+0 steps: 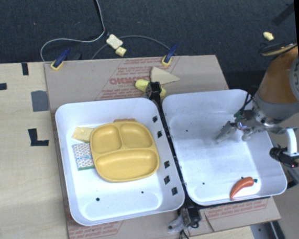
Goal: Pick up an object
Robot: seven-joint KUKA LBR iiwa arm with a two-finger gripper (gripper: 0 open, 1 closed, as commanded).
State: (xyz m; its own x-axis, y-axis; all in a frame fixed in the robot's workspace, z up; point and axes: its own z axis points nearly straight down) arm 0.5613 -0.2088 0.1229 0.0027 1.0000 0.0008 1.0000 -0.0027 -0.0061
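An orange-red toy chili pepper [241, 186] lies near the front right corner of the right bin [205, 153]. In the left bin [78, 197] a yellow divided plate [124, 151] lies flat. Beside its left edge are a small patterned packet [82, 156] and a pale yellow piece [81, 133]. My gripper [232, 136] hangs over the right half of the right bin, some way behind the pepper. It is open, its grey fingers [224, 133] are spread, and nothing is between them.
Both bins rest on a cardboard sheet [124, 76] held by clamps at the back. A yellow-and-black clip [154, 89] sits where the bins meet at the rear. Cables [98, 21] run over the dark floor behind. The arm's orange band [280, 80] is at the right.
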